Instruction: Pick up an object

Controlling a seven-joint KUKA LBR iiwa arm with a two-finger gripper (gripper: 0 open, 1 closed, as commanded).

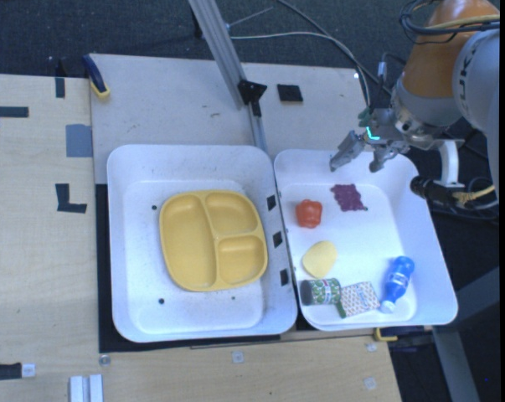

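Pincer (358, 159) spread wide, gripping nothing — purple object (348, 197) lies just below it (right bin (426, 249)), apart.

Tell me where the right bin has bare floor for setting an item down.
The right white bin is bare between the purple grape bunch and blue bottle, along the right wall. Crowded: red tomato, yellow lemon, green can and patterned packet near the left wall and front. The open gripper hovers at the back edge.

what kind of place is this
Probably a robot lab bench for pick tests: an arm's gripper hangs over two white bins, small toy-like items such as a blue bottle, loose cables.
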